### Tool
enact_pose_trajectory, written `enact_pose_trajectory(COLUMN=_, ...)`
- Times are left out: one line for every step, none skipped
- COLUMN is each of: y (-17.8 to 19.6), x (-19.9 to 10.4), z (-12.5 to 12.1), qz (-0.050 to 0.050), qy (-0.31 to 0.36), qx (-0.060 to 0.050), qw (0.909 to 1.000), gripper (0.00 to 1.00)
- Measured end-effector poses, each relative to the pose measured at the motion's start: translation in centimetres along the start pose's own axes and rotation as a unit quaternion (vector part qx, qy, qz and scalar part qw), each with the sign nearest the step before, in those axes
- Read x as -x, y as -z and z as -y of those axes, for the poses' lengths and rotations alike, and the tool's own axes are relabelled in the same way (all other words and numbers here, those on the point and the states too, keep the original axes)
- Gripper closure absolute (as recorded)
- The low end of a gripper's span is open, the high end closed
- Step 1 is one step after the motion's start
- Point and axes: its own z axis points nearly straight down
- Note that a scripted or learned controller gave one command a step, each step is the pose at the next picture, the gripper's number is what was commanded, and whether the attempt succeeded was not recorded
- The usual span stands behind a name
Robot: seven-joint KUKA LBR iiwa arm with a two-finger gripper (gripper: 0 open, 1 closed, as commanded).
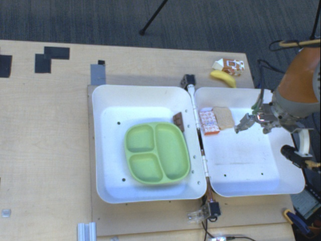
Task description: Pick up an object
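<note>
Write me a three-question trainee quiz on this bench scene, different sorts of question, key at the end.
1. True or false: the green divided plate lies in the right bin.
2. Which lies on the bench outside both bins? A) the banana B) the red-and-white packet C) the plate
3. Fill in: the packet lies in the right bin's far-______ corner, beside a tan slab.

Key
1. False; it lies in the left bin.
2. A
3. left

The gripper hangs above the right bin, just right of the slab.
</note>
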Motion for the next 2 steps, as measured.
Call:
enact_pose_trajectory(y=-6.6, x=-0.3, z=4.8, qz=0.000, qy=0.000, qx=0.003, qw=1.0000, gripper=0.00)
enact_pose_trajectory(y=-5.4, x=-0.3, z=4.5, qz=0.001, qy=0.001, qx=0.006, qw=1.0000, gripper=1.00)
